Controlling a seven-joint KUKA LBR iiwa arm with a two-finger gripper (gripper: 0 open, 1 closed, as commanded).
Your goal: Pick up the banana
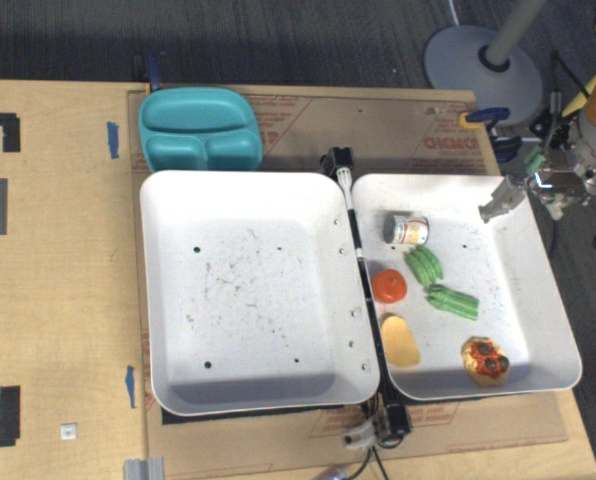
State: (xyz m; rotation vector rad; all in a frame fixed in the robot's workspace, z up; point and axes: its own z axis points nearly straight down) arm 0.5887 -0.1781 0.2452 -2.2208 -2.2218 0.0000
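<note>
The banana (pixel 400 341) is a short yellow piece lying near the front left of the right bin (pixel 538 268), just below an orange-red tomato (pixel 389 287). My gripper (pixel 505 198) hangs over the bin's far right edge, well away from the banana and up to its right. Nothing shows in the gripper.
The right bin also holds a small can (pixel 407 231) lying on its side, two green vegetables (pixel 425 265) (pixel 452 301), and a brown-and-red item (pixel 485 360) at the front right. The left bin (pixel 168 268) sits alongside. A teal divided tray (pixel 200 128) stands behind it.
</note>
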